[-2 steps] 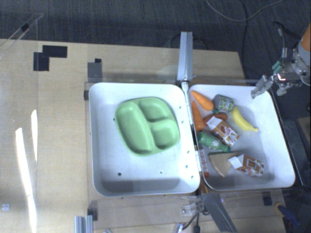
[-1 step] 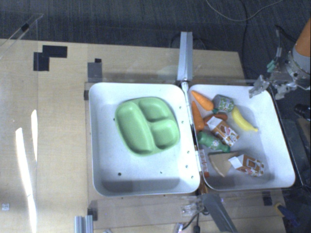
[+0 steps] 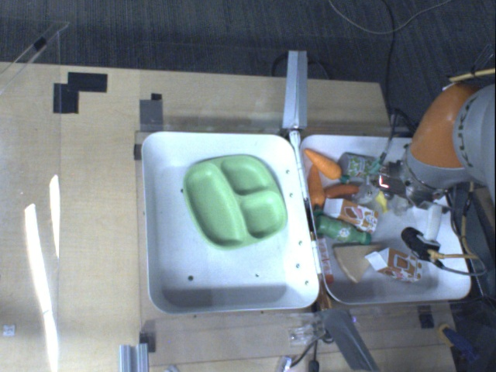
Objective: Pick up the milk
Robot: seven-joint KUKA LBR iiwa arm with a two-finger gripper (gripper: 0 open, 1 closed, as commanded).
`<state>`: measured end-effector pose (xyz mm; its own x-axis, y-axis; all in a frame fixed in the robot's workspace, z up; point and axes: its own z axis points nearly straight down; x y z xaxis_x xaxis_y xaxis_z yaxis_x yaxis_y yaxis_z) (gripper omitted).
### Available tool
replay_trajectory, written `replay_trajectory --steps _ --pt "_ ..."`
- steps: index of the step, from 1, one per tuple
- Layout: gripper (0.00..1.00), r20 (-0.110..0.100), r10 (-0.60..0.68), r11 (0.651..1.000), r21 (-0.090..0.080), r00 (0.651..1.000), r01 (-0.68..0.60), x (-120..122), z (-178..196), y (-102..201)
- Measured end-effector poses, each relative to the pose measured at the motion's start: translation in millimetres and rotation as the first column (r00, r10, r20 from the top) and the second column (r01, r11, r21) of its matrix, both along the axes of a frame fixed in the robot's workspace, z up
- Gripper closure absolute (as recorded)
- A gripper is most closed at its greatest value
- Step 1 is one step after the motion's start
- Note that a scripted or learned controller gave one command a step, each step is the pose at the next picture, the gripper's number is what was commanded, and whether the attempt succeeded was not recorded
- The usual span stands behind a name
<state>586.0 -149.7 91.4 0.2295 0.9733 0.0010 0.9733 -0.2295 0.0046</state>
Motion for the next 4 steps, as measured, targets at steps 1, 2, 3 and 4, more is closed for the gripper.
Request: replay_trajectory --steps 1,2,3,4 --pt "0.0 0.002 -0.036 0.999 -0.001 0.999 0.036 64 45 34" --pt "0.0 0.002 0.003 1.0 -0.002 1.0 -0.003 75 -5 20" --pt "0.0 0.001 0.124 0.992 0.0 0.992 -0.124 -24 14 54" --pt "0.0 0.003 0.366 0.93 -0.009 0.93 -0.366 -45 59 -22"
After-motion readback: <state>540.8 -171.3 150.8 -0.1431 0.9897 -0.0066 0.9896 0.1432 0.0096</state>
